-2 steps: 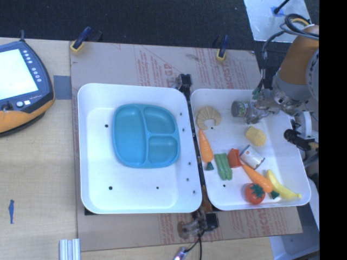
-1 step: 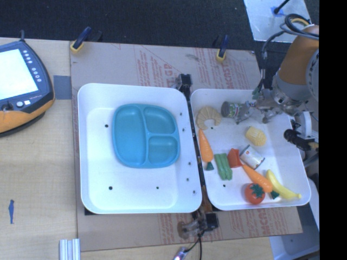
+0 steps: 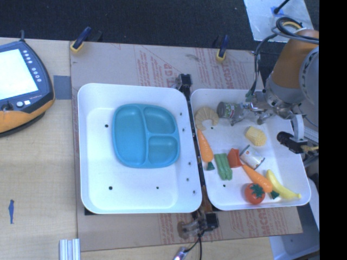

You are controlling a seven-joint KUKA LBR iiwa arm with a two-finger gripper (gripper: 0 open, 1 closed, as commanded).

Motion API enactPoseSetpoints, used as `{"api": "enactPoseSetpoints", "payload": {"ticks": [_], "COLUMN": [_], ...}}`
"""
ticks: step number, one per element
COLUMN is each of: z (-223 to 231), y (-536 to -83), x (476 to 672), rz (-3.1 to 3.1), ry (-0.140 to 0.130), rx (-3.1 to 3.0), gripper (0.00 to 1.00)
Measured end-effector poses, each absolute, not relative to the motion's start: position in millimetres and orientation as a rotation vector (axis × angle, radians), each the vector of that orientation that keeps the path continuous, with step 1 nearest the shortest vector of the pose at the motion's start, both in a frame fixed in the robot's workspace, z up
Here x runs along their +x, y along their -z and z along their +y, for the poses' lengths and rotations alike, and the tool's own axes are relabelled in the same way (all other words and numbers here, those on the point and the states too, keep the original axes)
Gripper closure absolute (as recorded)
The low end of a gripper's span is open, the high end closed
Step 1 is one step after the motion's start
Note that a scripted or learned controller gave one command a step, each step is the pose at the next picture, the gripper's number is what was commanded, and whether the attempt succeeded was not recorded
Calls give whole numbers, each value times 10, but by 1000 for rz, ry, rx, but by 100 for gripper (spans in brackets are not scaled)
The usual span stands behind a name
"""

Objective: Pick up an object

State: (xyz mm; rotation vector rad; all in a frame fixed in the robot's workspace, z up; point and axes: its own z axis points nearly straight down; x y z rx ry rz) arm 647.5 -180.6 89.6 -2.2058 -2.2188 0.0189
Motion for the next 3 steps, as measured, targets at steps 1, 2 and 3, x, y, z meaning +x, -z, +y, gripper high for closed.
{"api": "enactPoseSetpoints", "payload": {"ticks": [1,2,3], "z": [-1175,-1187,-1306], "y": [-877,-877,-880], "x": [6507,6508,6510], "rz": [-2212,-2212,-2211], "ry": [-30,-30,-27], "rx": [-2197,-2198,-2199], "gripper": [0,0,0]}}
